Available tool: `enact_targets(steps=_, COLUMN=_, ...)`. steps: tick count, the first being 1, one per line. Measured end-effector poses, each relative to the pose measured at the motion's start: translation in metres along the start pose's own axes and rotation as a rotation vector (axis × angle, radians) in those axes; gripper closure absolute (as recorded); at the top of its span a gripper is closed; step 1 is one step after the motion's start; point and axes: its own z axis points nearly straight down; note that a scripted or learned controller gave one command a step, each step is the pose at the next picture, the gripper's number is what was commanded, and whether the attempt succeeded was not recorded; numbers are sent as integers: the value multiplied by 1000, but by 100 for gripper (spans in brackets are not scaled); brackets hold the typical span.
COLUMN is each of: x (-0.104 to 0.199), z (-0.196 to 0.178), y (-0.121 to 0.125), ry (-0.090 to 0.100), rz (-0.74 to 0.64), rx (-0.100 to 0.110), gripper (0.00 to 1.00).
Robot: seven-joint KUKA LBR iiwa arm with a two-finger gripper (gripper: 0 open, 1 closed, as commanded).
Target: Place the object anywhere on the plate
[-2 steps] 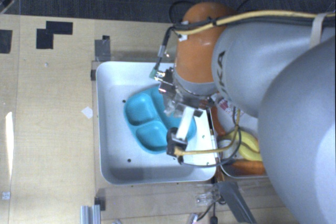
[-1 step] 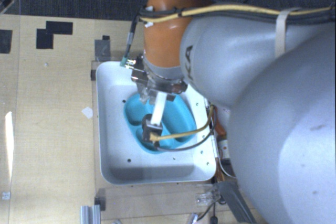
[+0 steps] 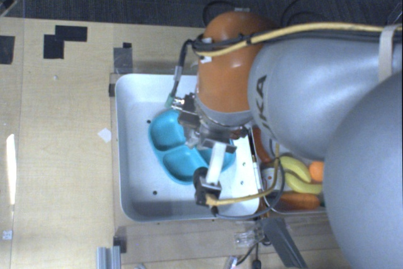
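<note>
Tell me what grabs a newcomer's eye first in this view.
The big grey arm with its orange band covers the right half, reaching over the left white bin. Under its wrist sits a bright blue sectioned plate. Beside the arm, at the right, peek a yellow banana and orange pieces.

Blue plate [image 3: 170,138], seemingly sectioned, in left bin [image 3: 135,154]

My arm [image 3: 302,85] blocks most of the plate [image 3: 169,134] from above; I see open bin floor [image 3: 135,154] along its left side.
</note>
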Motion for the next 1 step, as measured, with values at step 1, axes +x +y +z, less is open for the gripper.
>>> enact_targets(steps=1, x=32, z=-39, y=-10, ry=1, rz=-184, rx=-1, gripper=100)
